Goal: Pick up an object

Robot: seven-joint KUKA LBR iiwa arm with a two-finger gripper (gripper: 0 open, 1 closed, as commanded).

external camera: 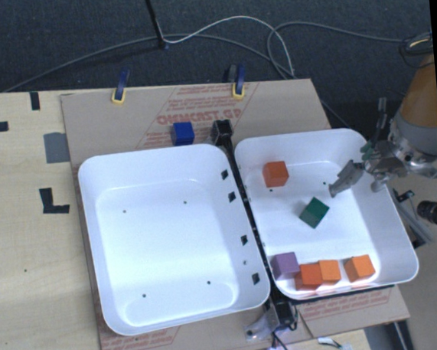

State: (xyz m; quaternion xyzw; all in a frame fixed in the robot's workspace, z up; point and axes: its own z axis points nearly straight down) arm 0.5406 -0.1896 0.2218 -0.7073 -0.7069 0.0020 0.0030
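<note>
Left bin [163, 237] held nothing; right bin [357, 140] held all the candidate pieces. Arm [420, 112] entered over the right bin's right rim. Gripper [361, 176] hung spread apart, nothing between its fingers, just right of and above the green block [314, 213]. Orange cube [275, 174] sat apart toward the far wall; purple block [284, 264] and three orange blocks [332, 272] lined the near wall. Judged: approach stage, no grasp yet. Next move calls for shifting over the green block, descending, closing.

Right bin [376, 217]: orange cube [275, 173], green block [313, 212], purple cube [285, 263], three orange blocks [328, 272]
Gripper [357, 178]: over right bin's far right
</note>
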